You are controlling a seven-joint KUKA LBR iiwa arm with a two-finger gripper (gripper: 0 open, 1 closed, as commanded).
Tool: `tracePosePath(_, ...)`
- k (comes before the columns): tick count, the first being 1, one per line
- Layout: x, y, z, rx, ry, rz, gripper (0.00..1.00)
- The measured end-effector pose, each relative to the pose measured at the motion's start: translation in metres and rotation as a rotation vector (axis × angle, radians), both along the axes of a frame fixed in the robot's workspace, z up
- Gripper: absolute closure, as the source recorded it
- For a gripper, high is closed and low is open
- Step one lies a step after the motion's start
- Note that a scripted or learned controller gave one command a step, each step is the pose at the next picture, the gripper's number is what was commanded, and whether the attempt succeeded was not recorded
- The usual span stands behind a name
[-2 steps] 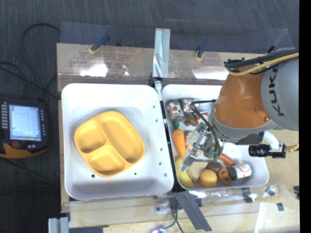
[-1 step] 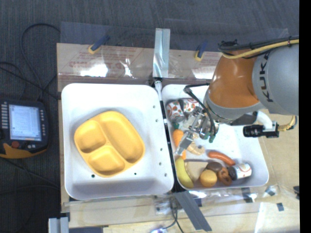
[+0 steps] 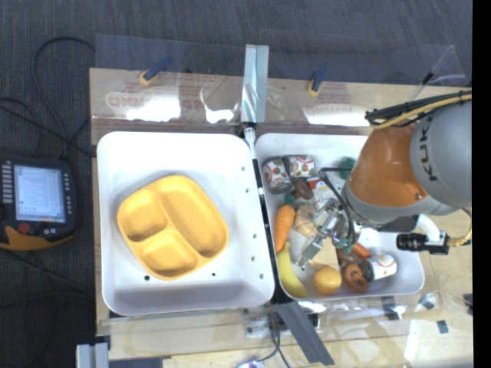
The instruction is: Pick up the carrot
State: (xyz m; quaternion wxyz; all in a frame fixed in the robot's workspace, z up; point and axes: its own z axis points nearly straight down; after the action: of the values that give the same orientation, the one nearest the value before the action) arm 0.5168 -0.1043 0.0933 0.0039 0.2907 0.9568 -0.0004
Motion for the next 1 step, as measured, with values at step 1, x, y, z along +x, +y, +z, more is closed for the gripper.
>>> tracePosePath(1, 0.0017, 0.0007, 0.0102, 0.0, -0.005, 0.0, 1.0)
